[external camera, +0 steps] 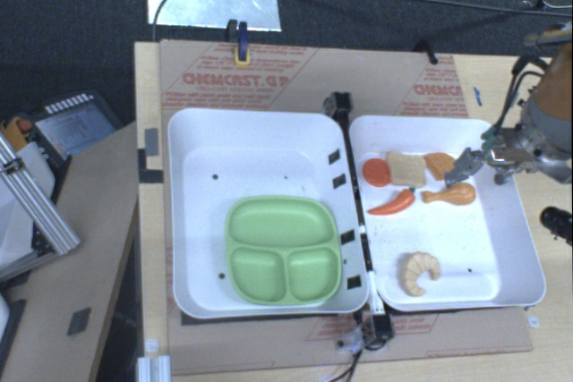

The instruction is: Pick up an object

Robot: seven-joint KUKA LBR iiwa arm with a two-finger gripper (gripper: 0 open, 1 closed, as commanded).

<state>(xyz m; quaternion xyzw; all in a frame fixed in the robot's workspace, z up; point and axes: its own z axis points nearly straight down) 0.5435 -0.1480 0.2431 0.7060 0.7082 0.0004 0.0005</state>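
Right bin (510, 219), landmark. Upper half crowded: red tomato slice (376, 172), bread slice (406, 168), orange piece (440, 163), chicken drumstick (451, 195) and red chili pepper (392, 204) clustered close, several touching. Gripper (466, 165) over the cluster's right end. Lower half mostly bare around croissant (419, 272), well apart from cluster. Left of landmark: green divided plate (283, 248) in left bin (192, 192), upper floor bare.

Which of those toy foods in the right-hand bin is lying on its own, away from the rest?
The pale croissant, near the front of the right bin. The red pepper, tomato slice, bread and drumstick cluster together farther back, by the gripper.
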